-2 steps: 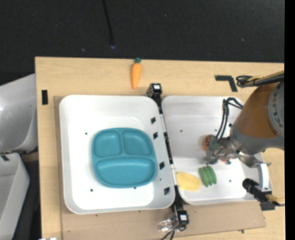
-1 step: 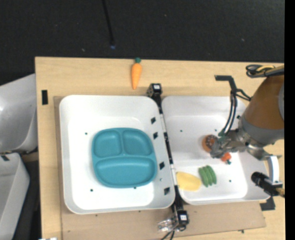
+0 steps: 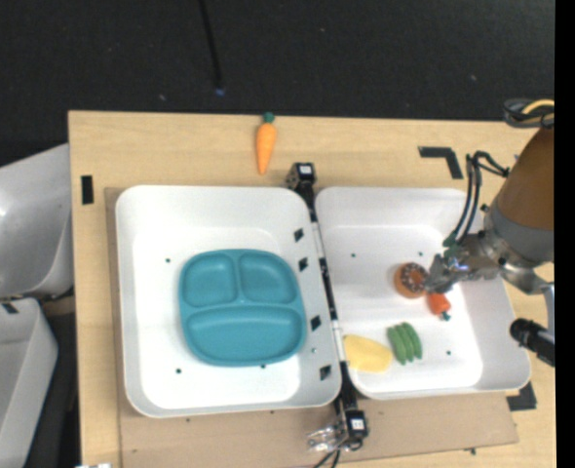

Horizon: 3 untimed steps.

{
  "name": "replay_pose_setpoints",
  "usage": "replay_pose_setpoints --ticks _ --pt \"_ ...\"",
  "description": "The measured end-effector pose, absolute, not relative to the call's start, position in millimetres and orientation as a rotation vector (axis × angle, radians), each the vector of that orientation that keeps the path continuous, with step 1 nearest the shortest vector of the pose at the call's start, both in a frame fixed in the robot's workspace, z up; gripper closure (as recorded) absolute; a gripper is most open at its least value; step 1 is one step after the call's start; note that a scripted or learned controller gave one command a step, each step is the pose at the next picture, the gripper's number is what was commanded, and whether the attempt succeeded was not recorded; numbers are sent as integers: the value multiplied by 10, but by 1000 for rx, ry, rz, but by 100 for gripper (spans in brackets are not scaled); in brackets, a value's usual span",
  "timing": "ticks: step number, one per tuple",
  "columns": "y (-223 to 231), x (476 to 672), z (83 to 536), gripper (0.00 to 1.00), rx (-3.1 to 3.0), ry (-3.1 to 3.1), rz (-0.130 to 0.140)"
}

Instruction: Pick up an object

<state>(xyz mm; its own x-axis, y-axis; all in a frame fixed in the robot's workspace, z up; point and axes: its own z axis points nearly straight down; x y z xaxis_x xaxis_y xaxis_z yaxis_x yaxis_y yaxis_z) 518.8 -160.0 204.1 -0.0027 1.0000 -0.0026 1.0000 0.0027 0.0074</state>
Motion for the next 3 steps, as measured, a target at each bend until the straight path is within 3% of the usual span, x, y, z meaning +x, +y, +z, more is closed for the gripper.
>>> replay_pose_setpoints --ticks 3 --pt "-285 5615 2046 100 2213 2228 4"
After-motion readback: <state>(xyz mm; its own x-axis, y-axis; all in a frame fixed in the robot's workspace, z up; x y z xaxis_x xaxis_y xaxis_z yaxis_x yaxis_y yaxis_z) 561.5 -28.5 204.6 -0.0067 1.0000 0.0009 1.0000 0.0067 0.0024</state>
